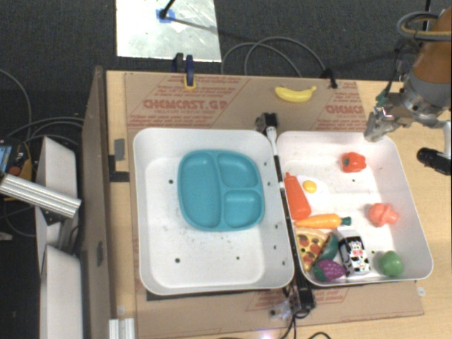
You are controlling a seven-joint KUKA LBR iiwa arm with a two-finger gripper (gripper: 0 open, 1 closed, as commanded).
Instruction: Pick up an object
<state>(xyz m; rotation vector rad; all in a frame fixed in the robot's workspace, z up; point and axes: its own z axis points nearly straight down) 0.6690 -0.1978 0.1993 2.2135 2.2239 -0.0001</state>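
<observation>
The gripper (pixel 379 127) hangs over the far right corner of the right bin (pixel 409 210), at the rim; whether it is spread or pressed together cannot be determined, and nothing is visible in its grasp. Nearest lies a red-orange pepper (pixel 354 162). Farther off in the same bin: a fried egg (pixel 308 186), an orange bottle (pixel 297 198), a carrot (pixel 322 221), a pink piece (pixel 382 214), and a green ball (pixel 390 263). The left bin (pixel 159 210) holds a teal divided plate (pixel 220 189). A banana (pixel 295 93) rests on the bench beyond both bins.
</observation>
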